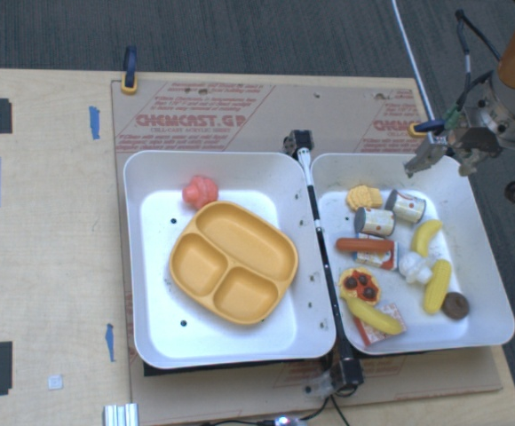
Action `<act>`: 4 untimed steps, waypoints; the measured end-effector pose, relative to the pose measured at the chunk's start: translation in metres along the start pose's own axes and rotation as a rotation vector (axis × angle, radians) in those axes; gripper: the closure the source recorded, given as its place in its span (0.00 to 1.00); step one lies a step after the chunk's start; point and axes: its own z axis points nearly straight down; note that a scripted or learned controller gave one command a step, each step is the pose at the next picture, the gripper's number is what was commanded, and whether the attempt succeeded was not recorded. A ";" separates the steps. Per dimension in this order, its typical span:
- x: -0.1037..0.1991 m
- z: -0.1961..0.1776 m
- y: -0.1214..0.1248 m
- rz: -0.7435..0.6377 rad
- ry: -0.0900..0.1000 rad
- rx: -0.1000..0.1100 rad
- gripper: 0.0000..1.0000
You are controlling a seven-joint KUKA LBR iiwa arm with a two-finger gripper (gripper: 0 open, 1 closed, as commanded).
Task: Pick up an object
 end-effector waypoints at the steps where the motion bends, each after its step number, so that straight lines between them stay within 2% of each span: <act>1: 0.021 0.185 -0.019 0.000 0.000 -0.002 0.00; 3: 0.050 0.185 -0.129 0.000 0.000 -0.003 0.00; 4: 0.050 0.186 -0.118 0.002 0.000 -0.001 0.00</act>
